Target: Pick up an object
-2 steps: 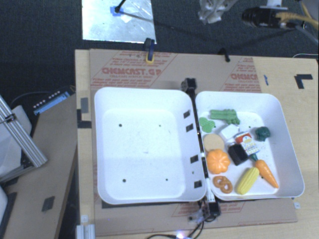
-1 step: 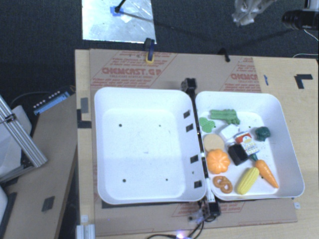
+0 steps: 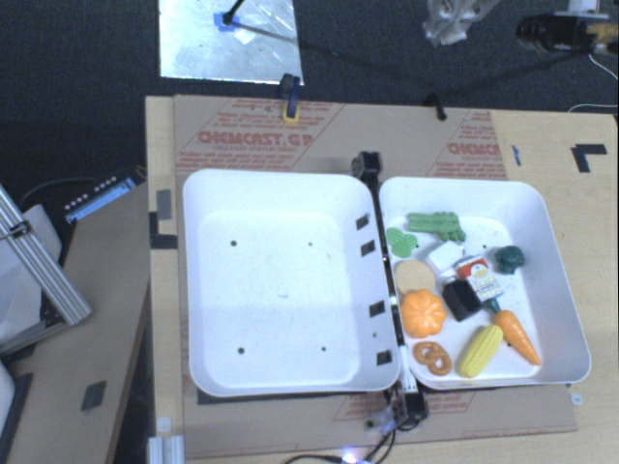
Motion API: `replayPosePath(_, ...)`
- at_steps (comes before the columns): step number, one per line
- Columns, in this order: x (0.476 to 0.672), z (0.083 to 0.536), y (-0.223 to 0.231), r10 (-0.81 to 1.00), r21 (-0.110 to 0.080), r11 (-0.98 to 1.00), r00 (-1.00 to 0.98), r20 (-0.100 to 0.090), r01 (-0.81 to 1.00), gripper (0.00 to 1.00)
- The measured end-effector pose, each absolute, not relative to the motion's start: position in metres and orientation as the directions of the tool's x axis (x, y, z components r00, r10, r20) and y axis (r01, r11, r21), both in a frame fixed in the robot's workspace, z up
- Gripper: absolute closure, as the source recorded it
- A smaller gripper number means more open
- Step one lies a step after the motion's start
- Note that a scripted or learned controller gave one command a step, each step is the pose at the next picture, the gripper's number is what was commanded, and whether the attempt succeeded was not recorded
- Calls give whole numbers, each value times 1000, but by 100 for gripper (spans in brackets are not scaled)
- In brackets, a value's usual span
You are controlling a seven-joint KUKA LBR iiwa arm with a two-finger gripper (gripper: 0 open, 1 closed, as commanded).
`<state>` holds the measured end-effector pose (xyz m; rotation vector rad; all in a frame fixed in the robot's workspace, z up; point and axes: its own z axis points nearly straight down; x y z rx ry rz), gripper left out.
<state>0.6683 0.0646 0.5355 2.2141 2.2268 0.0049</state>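
Presently the grey two-finger gripper (image 3: 456, 13) hangs high beyond the bench, well apart from the shallow white right-hand bin (image 3: 561, 269), where the toy foods lie crowded: an orange plastic pumpkin (image 3: 424, 312), a yellow corn cob (image 3: 481, 350), an orange carrot (image 3: 517, 336). Whether it is apart or together I cannot tell. The risk lies in that crowding: a descent onto touching pieces could wedge or nudge them aside, leaving nothing gripped.

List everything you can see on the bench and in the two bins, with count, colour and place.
bins: 2, white, side by side on bench
pumpkin: 1, orange, right bin
corn cob: 1, yellow, right bin, near front
carrot: 1, orange, beside corn
pretzel: 1, orange-brown, front of right bin
green vegetable: 1, green, back of right bin
broccoli: 1, dark green, right bin
clamp: 1, yellow and blue, bench's back edge
gripper: 1, pale, above bench's far edge
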Motion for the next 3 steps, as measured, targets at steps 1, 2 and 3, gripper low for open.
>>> replayPosePath(1,648,535,105,1000,1,5,-5,1,1000,100)
replayPosePath(2,669,535,22,1000,3,-6,6,-2,1000,100)
replayPosePath(3,630,536,63,1000,2,7,-7,2,1000,100)
